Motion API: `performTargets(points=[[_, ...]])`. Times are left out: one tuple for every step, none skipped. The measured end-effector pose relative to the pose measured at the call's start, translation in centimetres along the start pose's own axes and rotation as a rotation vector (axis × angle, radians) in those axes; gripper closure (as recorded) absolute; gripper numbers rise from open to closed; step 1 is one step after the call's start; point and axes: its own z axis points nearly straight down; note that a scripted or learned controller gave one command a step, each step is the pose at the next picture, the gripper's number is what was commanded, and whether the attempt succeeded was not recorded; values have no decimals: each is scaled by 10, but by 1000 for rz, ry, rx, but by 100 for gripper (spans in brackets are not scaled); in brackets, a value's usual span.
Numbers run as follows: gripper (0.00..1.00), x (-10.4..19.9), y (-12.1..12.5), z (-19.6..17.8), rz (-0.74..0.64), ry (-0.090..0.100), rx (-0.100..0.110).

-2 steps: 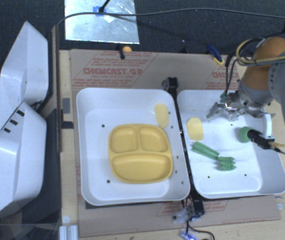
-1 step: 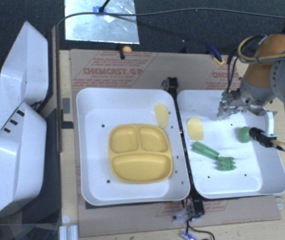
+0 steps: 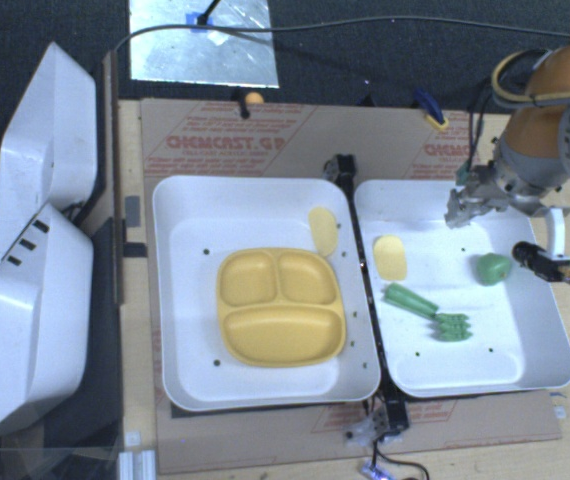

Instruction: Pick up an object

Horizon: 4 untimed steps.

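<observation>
My gripper (image 3: 462,210) hangs over the far right part of the right bin (image 3: 485,373), with nothing seen between its fingers. In that bin lie a pale yellow oval piece (image 3: 390,257), a green toy fork (image 3: 427,313) and a small green rounded lump (image 3: 492,267). The lump is a little below and to the right of the gripper. The left bin (image 3: 190,268) holds a yellow divided plate (image 3: 280,304) and a second pale yellow oval piece (image 3: 324,230) near its right wall.
The grey and orange arm (image 3: 550,108) comes in from the upper right. A black clamp (image 3: 342,166) sits between the bins at the back. A shiny metal sheet (image 3: 203,26) lies beyond the bench. White housings (image 3: 40,238) stand at the left.
</observation>
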Motion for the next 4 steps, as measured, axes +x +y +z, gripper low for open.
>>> performTargets(points=[[100,3,6,-45,0,0,-1],[100,6,10,-108,0,0,-2],[100,56,-7,-110,-3,2,3],[100,106,-11,-115,-4,2,3]])
